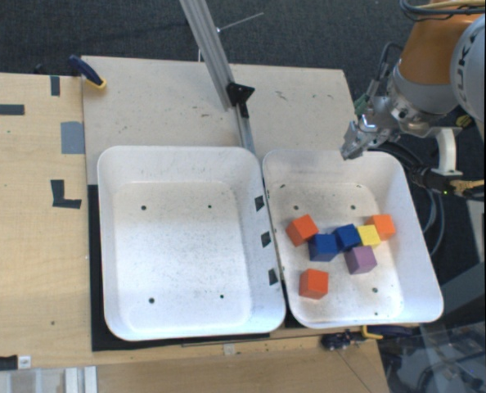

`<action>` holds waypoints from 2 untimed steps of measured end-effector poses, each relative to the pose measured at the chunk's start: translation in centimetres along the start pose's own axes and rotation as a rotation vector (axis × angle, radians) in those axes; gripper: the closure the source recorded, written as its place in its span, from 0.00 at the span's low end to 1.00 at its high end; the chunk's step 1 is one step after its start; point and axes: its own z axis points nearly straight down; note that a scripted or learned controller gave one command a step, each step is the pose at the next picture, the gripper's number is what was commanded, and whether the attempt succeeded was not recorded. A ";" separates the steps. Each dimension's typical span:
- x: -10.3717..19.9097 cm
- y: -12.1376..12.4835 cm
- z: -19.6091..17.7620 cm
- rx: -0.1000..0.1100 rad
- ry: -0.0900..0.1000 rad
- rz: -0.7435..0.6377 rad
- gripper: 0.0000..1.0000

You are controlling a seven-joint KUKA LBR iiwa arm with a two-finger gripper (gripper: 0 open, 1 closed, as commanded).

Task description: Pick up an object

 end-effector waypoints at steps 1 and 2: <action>5.7 -1.9 -0.3 0.005 0.002 -0.004 1.00; 10.9 -3.0 1.3 0.007 0.001 -0.004 1.00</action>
